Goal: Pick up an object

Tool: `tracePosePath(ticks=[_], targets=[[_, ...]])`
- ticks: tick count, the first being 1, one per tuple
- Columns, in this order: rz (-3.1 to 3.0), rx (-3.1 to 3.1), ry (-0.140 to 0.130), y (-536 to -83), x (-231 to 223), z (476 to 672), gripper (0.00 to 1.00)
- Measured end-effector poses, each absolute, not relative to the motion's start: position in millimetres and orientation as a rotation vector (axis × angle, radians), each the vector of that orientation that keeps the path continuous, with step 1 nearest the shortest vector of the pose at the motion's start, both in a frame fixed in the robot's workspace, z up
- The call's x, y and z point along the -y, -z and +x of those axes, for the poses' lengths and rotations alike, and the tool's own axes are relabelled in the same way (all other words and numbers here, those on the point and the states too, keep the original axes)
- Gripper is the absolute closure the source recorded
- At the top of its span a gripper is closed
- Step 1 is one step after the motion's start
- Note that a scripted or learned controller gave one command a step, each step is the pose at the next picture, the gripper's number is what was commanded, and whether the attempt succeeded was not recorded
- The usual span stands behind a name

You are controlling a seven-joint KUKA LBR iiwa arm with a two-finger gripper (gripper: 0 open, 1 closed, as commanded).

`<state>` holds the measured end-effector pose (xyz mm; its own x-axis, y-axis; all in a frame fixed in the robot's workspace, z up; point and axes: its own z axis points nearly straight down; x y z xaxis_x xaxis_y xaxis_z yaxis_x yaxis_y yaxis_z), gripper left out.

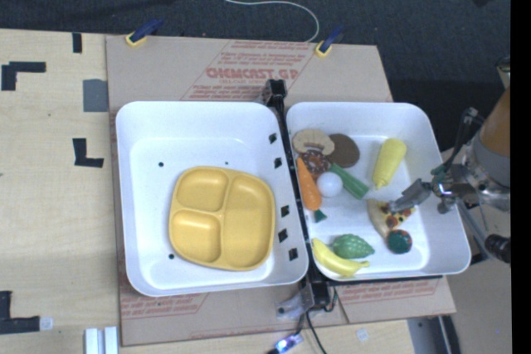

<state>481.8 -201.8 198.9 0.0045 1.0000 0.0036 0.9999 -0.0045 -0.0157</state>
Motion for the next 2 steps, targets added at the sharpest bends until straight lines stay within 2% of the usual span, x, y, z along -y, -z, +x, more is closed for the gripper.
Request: tracePosePath(ticks=[1, 2], targets=[[-2.220, 2.221, -0.002, -206.1, 201.3, 485.0, 0.00], [-2.216, 2.220, -0.005, -160.0, 195.8, 489.4, 0.00]])
